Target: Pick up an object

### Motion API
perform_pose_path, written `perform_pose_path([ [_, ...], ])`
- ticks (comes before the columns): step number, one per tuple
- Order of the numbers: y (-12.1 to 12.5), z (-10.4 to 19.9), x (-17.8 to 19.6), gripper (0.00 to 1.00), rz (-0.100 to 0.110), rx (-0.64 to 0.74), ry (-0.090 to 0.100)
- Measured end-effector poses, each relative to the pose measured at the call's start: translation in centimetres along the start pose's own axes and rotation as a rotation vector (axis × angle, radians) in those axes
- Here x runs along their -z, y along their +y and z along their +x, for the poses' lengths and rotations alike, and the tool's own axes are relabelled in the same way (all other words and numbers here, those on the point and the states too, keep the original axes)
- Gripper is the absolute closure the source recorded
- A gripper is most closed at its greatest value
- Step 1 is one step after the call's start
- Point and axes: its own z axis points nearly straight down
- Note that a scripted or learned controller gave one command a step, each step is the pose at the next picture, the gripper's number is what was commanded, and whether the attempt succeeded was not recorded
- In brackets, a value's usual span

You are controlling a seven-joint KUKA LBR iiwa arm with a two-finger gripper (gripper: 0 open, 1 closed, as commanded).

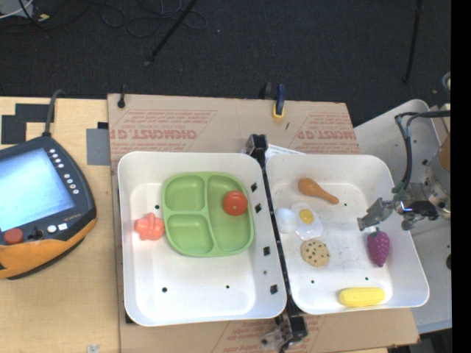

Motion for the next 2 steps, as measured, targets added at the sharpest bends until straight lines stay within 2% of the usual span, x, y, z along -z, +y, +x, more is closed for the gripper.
perform_pose_path([
  [1, 0.5, -0.2, -6.1, 0.00, 0.004, 0.002, 0.002],
  [2, -0.5, -0.4, -11.6, 0.00, 0.007, 0.001, 0.004],
])
